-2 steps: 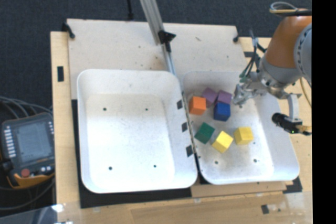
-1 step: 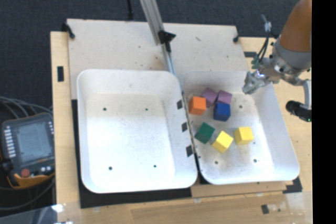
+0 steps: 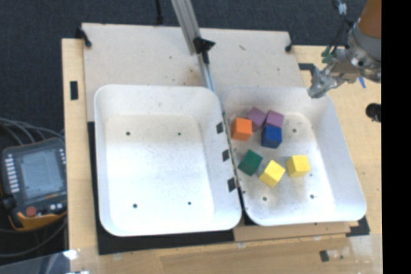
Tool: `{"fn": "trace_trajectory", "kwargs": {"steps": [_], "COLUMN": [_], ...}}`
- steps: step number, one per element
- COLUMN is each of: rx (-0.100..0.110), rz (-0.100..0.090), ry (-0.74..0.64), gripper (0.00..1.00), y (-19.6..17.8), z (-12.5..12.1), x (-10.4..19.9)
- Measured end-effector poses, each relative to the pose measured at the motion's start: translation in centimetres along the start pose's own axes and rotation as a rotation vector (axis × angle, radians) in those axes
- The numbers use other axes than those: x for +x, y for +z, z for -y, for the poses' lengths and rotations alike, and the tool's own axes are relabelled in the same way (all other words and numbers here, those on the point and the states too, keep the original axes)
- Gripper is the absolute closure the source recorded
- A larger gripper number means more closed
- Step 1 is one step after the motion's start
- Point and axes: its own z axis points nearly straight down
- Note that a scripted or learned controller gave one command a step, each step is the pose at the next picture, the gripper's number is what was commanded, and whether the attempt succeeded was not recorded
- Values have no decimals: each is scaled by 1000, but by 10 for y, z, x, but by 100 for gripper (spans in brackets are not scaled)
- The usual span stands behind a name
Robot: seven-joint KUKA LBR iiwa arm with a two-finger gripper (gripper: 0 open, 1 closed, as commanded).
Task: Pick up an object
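Note:
Several small cubes lie in the right bin (image 3: pixel 334 138): an orange cube (image 3: pixel 241 128), two purple cubes (image 3: pixel 256 116) (image 3: pixel 275 119), a blue cube (image 3: pixel 271 136), a green cube (image 3: pixel 250 163) and two yellow cubes (image 3: pixel 272 172) (image 3: pixel 298 165). My gripper (image 3: pixel 317 88) hangs at the bin's far right corner, above its rim, up and to the right of the cubes. Nothing shows between its tips. The arm's orange band and grey wrist (image 3: pixel 363 48) reach in from the upper right.
The left bin (image 3: pixel 160 157) sits beside the right one on a pale board. A slanted metal rail (image 3: pixel 183 3) runs from the top down to the gap between the bins. A teach pendant (image 3: pixel 35 176) lies off the bench at left.

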Motion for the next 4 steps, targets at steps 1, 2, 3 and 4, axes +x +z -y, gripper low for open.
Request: {"fn": "trace_trajectory", "kwargs": {"steps": [1, 2, 3, 4], "rx": [5, 9, 10, 10], "rz": [-2, -3, -4, -4], "ry": [-3, -3, -3, -3], "gripper": [100, 100, 100, 100], "y": [-18, -18, 4, 12], "z": [-1, 10, 15, 27], "x": [-1, 52, 102, 146]}}
